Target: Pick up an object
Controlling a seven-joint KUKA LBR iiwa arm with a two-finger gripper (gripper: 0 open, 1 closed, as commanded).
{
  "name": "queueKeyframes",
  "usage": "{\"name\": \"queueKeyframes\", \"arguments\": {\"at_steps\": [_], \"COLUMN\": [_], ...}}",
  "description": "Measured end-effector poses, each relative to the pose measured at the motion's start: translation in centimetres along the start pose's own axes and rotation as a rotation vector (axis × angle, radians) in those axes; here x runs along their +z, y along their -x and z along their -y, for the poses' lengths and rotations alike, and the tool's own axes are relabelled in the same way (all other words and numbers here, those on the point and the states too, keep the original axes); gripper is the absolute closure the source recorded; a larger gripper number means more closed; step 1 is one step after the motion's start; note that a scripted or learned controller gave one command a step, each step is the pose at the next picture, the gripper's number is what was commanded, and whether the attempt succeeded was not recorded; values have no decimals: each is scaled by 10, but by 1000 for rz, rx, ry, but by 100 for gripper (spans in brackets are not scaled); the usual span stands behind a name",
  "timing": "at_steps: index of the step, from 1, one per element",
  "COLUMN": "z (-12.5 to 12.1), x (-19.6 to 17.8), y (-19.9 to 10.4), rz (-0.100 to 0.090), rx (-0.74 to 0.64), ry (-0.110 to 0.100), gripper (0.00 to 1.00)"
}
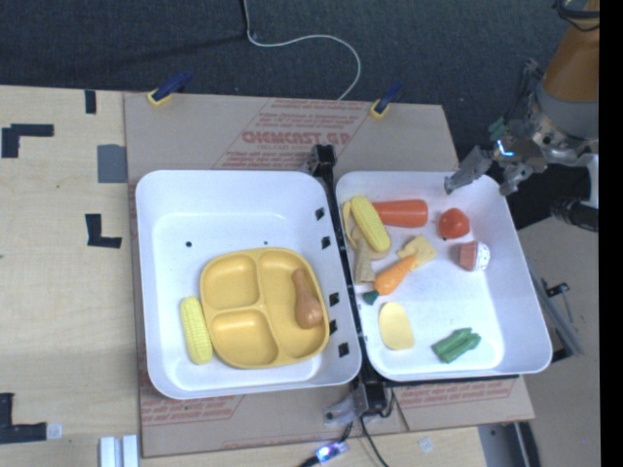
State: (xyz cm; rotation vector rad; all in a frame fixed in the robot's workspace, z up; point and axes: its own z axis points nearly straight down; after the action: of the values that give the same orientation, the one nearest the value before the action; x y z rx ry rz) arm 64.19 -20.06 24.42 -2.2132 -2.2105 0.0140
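The bench (68,261) carries a cardboard sheet (282,129), and on it two white bins stand side by side, touching along their inner edges, so the arm can probably reach both from one side. The left bin (161,202) holds a yellow divided plate (243,305) near its front edge; a brown sausage (308,300) lies in the plate's right compartment, and a yellow corn cob (196,330) lies just beside the plate's left rim, on the bin floor. The right bin (526,343) holds most of the loose toy food, scattered apart, which I judge gives room for picking. Along its left edge lie a second corn cob (369,222) and a carrot (393,276); an orange-red sausage (401,212) lies near the back edge, a red tomato (453,224) beside it, a pale yellow slice (395,327) and a green pea pod (455,343) near the front. The gripper (477,171) hangs over the back right corner of the right bin, above the tomato, and it holds nothing; I cannot tell if it is released or clenched. No object is lifted yet.
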Motion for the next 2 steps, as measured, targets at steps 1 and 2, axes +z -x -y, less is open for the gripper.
{"name": "queueKeyframes", "arguments": {"at_steps": [1,2], "z": [-2,-9], "x": [-7,43], "y": [-1,-4], "rz": [2,2], "rx": [-3,-5], "ry": [11,6], "gripper": [0,0]}}
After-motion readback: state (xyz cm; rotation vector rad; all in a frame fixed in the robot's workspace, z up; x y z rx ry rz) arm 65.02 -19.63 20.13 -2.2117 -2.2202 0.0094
